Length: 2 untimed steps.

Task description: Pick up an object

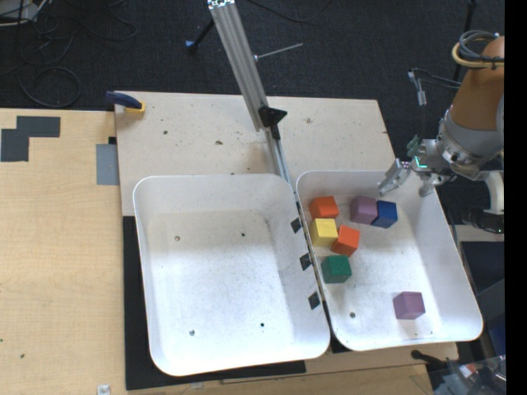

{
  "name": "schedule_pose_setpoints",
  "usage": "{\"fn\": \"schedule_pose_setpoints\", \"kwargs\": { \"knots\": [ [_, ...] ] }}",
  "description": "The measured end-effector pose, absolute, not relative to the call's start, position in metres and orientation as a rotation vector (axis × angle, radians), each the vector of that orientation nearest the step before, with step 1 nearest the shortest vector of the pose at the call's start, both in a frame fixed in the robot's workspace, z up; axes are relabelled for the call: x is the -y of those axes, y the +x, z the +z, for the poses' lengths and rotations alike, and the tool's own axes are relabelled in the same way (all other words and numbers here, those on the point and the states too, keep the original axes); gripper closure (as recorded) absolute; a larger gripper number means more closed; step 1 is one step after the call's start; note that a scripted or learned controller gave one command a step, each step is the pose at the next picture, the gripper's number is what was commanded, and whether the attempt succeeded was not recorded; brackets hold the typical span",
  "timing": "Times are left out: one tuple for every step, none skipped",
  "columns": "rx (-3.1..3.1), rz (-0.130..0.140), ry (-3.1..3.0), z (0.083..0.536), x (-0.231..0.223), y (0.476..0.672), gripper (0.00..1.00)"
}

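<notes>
Nearest you, at the lower edge of the view, lie the front rims of the two white bins: the left bin and the right bin, side by side and touching along a seam with small black clips.

In the right bin you have seven blocks. Count them by color: two orange, two purple, one yellow, one green, one blue. The lone purple block sits closest to you, well apart from the rest, near the front right corner. The others cluster toward the back left: the green block, above it an orange block tilted on its diagonal and touching the yellow block, then a second orange block at the back by the seam. To the right, another purple block touches the blue block.

All are near-cubes, so none has a clear long axis; most sit roughly square to the bin walls, the tilted orange one turned corner-forward.

The gripper hangs over the right bin's back right rim, just above and to the right of the blue block, its two fingers spread apart with nothing between them.

Behind the bins, a slanted aluminium bar rises from the bench.
</notes>
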<state>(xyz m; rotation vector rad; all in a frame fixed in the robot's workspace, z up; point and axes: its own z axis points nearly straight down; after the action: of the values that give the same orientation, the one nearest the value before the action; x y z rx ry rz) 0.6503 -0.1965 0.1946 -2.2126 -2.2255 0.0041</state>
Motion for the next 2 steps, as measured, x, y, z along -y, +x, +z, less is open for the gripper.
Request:
{"fn": "schedule_pose_setpoints", "kwargs": {
  "knots": [
    [2.224,0.006,-2.210,0.149,0.195,0.655,0.00],
    [2.241,-0.012,-2.221,0.121,0.195,0.661,0.00]
  ]
}}
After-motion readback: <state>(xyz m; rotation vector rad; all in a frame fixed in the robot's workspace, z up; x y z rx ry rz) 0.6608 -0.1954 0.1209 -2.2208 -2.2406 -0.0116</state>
